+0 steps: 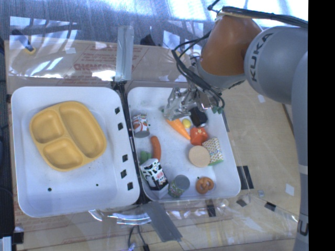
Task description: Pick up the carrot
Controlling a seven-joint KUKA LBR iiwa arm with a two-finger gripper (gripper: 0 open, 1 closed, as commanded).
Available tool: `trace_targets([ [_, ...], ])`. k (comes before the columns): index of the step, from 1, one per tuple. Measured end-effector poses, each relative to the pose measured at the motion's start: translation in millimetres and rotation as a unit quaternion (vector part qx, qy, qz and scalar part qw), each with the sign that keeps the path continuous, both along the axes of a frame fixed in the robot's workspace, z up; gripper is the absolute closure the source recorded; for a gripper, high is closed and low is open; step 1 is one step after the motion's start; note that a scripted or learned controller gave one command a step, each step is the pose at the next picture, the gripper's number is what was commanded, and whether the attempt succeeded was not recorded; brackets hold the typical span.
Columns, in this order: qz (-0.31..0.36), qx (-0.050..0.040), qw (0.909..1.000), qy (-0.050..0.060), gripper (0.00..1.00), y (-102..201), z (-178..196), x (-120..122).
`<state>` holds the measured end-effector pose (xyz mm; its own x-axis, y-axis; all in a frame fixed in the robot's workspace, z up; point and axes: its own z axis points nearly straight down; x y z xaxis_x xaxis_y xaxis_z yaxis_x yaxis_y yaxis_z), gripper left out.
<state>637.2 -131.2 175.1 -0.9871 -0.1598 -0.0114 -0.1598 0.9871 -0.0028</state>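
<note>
Camera view finds the carrot (pixel 179 128) lying slantwise in the right bin (pixel 226 156), beside the tomato (pixel 198 135), while my gripper (pixel 178 107) hangs just above its upper end, and whether my jaws are spread I cannot tell.

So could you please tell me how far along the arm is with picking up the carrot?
Done: the grey arm has reached into the right white bin, and its gripper sits just above the orange carrot. In hand: closing in on it; the carrot lies flat on the bin floor beside the red tomato-like piece, not lifted. Left: grasping and raising it. Finger state is unclear.
</note>
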Motion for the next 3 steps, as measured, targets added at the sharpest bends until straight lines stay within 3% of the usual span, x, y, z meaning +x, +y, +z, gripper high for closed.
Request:
trace_targets([
  [1, 0.143, -0.0006, 0.9897, 0.006, 1.00, -27, 9, -107],
  [2, 0.144, -0.0003, 0.9896, 0.006, 0.00, -27, 9, -107],
  [3, 0.147, 0.0003, 0.9891, 0.005, 0.00, -47, -84, -63],
])
